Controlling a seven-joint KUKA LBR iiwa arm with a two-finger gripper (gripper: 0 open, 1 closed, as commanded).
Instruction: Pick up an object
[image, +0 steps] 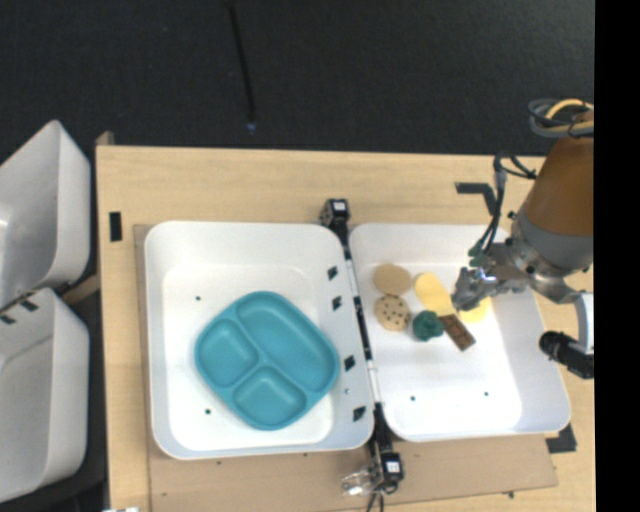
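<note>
Camera view, looking down at a slant on the bench (300, 180).

Left bin (170, 300): shallow, white, square with rounded corners. It holds one item, a teal divided plate (265, 358) with three compartments, lying flat and turned at an angle, roughly in the middle of the bin floor.

Right bin (470, 400): same make, set just beside the left bin, the two rims meeting along a centre seam fitted with small black clips. Its contents sit grouped in the upper half:
- tan round piece (392, 278), nearest the seam, flat on the floor;
- speckled cookie (393, 314), just below the tan round piece and close to it;
- pale yellow oval piece (433, 292), to the right of those two;
- dark green round item (427, 326), below the yellow oval and touching or nearly touching it;
- brown block (459, 335), tilted, just right of the green item;
- bright yellow item (474, 310), partly covered by the tool, so its shape cannot be made out.

Arm (560, 200): grey with an orange band, entering from the right over the right bin.

Gripper (468, 292): lowered over the cluster, at the right edge of the pale yellow oval and above the bright yellow item. Whether it is apart, together or clamped on anything cannot be told from this angle.

Bench surround: white moulded shapes (35, 250) stand off the left edge.
</note>
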